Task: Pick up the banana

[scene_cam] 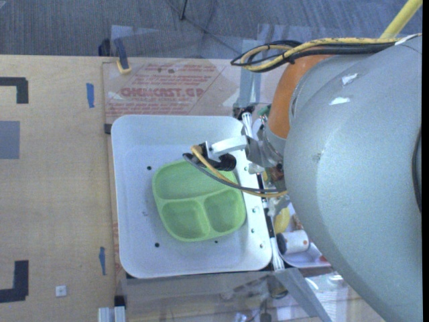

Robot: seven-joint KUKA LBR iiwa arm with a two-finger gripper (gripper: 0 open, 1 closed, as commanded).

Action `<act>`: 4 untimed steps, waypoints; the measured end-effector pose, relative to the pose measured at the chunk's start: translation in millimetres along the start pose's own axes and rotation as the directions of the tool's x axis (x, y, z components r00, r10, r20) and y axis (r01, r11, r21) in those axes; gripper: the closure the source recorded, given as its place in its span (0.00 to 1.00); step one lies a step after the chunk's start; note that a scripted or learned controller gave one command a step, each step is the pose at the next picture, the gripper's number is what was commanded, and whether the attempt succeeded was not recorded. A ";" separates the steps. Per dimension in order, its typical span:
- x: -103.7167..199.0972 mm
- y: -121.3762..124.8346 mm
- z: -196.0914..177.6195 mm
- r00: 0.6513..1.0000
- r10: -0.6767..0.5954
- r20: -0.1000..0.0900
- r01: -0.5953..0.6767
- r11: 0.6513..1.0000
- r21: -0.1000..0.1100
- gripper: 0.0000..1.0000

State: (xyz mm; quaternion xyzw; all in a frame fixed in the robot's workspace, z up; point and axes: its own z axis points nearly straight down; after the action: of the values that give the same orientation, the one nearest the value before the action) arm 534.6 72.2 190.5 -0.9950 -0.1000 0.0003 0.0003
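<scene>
A small yellow patch that looks like the banana [282,219] shows in the right bin [295,259], just past the divider between the bins; the big grey arm hides most of it. The gripper [259,154] hangs below the orange wrist band, over the left bin's right rim and a little above and left of the yellow patch. The arm's bulk covers its tips.
A green divided plate [198,203] lies in the middle of the left bin [131,180]. A white and red object [295,241] sits in the right bin below the yellow patch. The arm covers nearly all of the right bin. Cardboard [167,89] lies behind the bins.
</scene>
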 end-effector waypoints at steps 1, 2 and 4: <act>-41.1 -70.2 98.7 1.000 -0.025 -0.005 0.025 1.000 0.003 0.00; -36.7 -80.8 100.2 0.988 -0.157 -0.005 0.157 0.987 -0.008 0.00; -5.8 -14.9 -118.4 1.000 -0.001 -0.001 0.001 1.000 -0.001 0.00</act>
State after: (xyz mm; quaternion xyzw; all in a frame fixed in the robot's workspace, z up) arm 526.0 85.6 308.9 -0.9949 -0.1006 -0.0004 -0.0002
